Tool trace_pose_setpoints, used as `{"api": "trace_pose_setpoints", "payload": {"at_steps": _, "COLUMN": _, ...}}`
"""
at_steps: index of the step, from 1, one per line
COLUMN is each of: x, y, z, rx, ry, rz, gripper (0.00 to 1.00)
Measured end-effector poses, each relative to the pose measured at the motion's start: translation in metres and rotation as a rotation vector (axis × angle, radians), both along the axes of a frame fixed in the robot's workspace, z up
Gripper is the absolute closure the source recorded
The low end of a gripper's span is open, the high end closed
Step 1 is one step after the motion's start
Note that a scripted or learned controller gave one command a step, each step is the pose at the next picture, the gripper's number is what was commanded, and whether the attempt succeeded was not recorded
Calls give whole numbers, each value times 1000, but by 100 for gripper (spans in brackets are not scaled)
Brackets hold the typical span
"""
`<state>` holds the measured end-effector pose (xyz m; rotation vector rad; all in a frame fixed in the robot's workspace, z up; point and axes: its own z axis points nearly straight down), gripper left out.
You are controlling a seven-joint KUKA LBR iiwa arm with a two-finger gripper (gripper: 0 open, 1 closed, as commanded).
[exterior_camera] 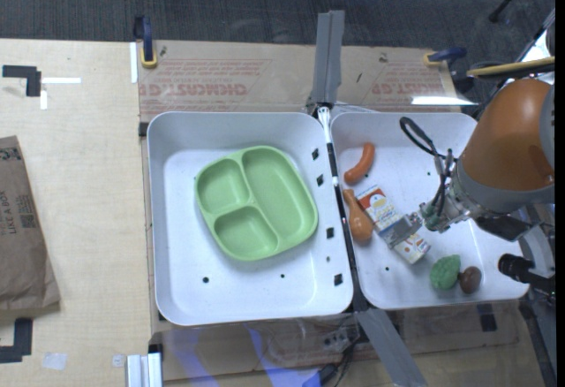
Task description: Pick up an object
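The arm came in from the right side of the view and bent down over the right bin. Its orange band was the largest part visible, with the grey wrist below it, and a black cable curved from the wrist toward the back of the bin. The gripper was low inside the right bin, pointing to the left, and its end was at a small carton. If the claw was apart or together, I cannot tell, because the metal parts and the carton ran together in the view.

The small carton was white with some red marks, and it lay tilted, touching the gripper's end. Just beside it, to the left, lay a second carton, white and orange with a picture on it. A sausage, orange-red and curved, lay near the back left corner of the right bin. A brown pear-shaped object lay along the left wall of the same bin. Near the front edge there was a green leafy object, and a small dark brown one was just beside it on the right.

The left bin held a light green plate with three compartments, lying flat near its middle.
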<state>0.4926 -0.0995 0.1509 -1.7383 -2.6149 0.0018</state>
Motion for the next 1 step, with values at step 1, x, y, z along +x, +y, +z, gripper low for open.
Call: {"api": "trace_pose_setpoints", "payload": {"at_steps": 1, "x": -15, "y": -22, "z": -60, "rx": 0, "ry": -1, "rz": -60, "gripper": 0}}
